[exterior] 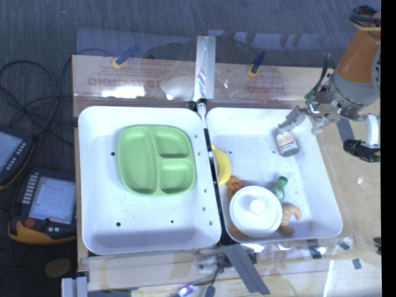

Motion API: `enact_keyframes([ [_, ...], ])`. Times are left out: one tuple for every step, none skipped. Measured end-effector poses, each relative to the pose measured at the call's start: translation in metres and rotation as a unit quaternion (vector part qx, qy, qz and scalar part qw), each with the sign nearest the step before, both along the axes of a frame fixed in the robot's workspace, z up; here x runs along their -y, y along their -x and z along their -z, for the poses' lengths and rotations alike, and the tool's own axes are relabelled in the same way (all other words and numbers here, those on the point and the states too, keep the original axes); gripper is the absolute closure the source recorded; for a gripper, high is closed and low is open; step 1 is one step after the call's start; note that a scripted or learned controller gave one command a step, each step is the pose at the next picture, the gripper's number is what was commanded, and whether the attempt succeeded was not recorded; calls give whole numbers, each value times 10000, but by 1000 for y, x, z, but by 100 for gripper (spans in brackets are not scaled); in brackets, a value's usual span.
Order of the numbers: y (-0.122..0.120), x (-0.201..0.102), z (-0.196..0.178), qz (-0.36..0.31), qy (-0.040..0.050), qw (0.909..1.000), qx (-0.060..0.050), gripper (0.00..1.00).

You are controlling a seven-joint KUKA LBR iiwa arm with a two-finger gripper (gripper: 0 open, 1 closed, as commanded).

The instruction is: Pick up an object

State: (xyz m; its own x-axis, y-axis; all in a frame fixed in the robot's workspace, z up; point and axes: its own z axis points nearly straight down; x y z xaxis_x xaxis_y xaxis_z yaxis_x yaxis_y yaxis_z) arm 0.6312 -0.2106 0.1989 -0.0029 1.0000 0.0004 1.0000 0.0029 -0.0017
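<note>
The right bin (322, 184) holds several small objects. A small jar (286, 143) with a tan label lies near its far right corner. A white lidded bowl (255, 210) sits at the front, with a small green-capped bottle (280, 188) and a brown pastry-like piece (289, 213) beside it. A yellow banana-like item (222, 164) and an orange toy (234, 184) lie along the left wall. My gripper (307, 122) hangs over the bin's far right corner, open. One finger (294, 118) points down toward the jar's top, and nothing is between the fingers.
The left bin (99, 215) carries a green divided plate (156, 159). A metal divider post (205, 67) rises behind the seam between the bins. Cables and a handheld pendant (43, 203) lie off the bench to the left.
</note>
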Motion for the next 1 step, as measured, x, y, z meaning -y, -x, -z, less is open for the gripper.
enact_keyframes([
  [-33,-5,103,-539,-8,9985,11,0],
])
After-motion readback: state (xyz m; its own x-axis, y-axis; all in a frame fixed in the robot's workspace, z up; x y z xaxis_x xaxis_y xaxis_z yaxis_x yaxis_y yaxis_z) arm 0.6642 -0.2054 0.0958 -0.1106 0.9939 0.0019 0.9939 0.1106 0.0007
